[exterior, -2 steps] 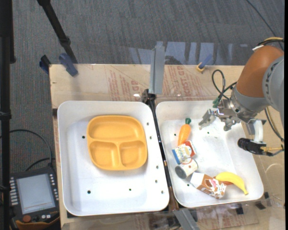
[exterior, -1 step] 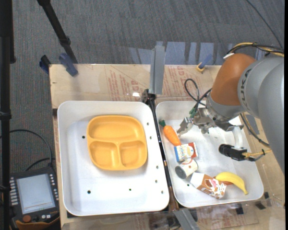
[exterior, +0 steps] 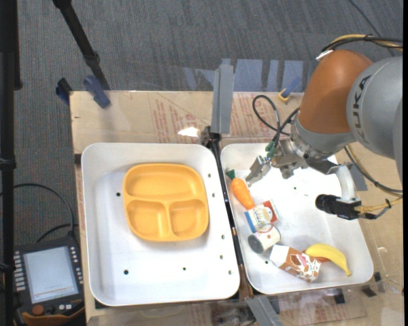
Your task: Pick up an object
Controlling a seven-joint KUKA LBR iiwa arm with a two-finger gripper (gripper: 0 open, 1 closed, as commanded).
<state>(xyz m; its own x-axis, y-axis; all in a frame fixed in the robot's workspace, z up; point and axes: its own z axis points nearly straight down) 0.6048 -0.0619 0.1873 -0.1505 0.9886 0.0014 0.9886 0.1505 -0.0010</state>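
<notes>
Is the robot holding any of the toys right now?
No. The gripper hovers over the right bin, above the carrot, with nothing between its fingers.

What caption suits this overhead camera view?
Robot pincer above a carrot in the right bin; yellow tray in the left.

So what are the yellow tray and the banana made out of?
The yellow three-compartment tray looks like moulded plastic: one even colour, rounded edges, soft sheen. The small yellow banana is probably a plastic toy, since its skin looks very smooth and evenly coloured, but from this distance it could be real fruit.
</notes>
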